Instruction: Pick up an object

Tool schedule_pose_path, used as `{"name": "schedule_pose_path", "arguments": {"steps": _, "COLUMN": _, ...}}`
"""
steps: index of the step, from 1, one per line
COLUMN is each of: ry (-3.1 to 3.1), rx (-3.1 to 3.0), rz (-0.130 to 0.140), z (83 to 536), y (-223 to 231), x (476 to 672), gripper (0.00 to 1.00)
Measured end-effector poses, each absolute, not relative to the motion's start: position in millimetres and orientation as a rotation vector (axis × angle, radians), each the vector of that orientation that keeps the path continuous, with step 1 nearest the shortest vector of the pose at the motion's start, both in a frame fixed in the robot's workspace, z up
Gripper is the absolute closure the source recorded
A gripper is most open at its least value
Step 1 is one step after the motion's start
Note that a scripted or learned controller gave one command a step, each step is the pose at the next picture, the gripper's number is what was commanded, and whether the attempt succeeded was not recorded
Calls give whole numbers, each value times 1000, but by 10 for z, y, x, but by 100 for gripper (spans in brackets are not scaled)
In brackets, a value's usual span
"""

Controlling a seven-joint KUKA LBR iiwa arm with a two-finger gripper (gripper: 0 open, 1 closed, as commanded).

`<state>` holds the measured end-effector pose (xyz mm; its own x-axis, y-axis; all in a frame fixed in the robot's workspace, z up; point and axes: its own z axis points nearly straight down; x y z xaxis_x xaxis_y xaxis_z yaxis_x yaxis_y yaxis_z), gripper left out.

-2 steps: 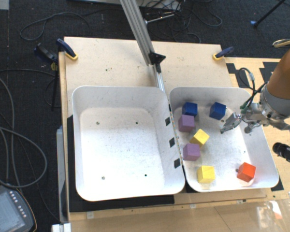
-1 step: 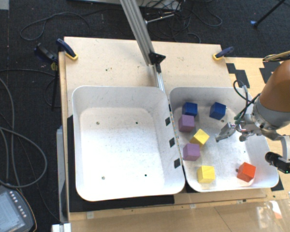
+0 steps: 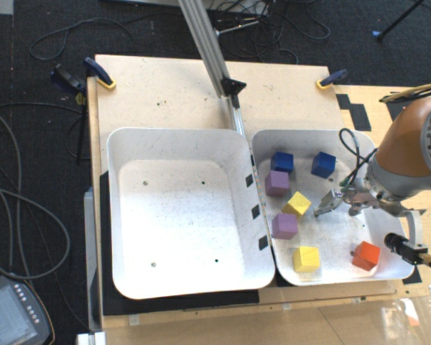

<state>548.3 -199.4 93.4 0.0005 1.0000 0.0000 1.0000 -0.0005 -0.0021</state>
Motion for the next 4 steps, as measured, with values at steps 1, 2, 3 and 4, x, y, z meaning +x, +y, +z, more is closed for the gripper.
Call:
{"name": "schedule_pose_path", "arguments": {"steps": 1, "ry": -2223, "rx": -2224, "rz": -1, "z": 1056, "y": -1999, "x": 5493, "gripper": 100}}
{"name": "schedule_pose_path", "arguments": {"steps": 2, "ry": -2230, "rx": -2222, "rz": -5, "z": 1574, "y": -1906, "x": 5556, "gripper": 100}}
{"name": "schedule_pose_path", "arguments": {"steps": 3, "ry": -2231, "rx": -2222, "rz": -5, "z": 2107, "y": -1821, "x": 5638, "gripper": 100}}
{"name": "schedule_pose_path", "arguments": {"steps": 4, "ry": -2230, "rx": -2222, "rz": -4, "z": 2539, "y": -1823, "x": 5627, "gripper": 100}}
